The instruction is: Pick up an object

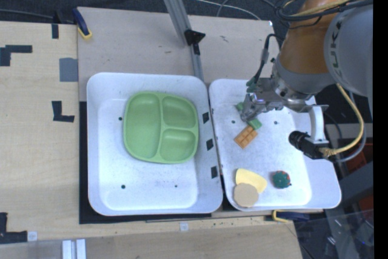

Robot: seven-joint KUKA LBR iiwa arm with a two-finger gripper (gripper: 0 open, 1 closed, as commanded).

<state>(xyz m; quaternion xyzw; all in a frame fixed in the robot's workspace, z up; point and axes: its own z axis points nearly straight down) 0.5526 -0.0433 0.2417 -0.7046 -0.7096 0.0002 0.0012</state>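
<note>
The gripper (251,107) is hovering over a small green block (253,123) in the right white bin (321,182), finger state impossible to tell; it is needing a centred, straight descent, avoiding the orange waffle-patterned piece (245,137) just beside.

plate (160,128) light green | bins (106,148) white | waffle (245,137) orange, gridded | ball (280,179) dark green

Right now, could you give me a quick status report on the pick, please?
Gripper low in right bin, over small green piece. Orange waffle block just beside it. Grasp unconfirmed.
</note>
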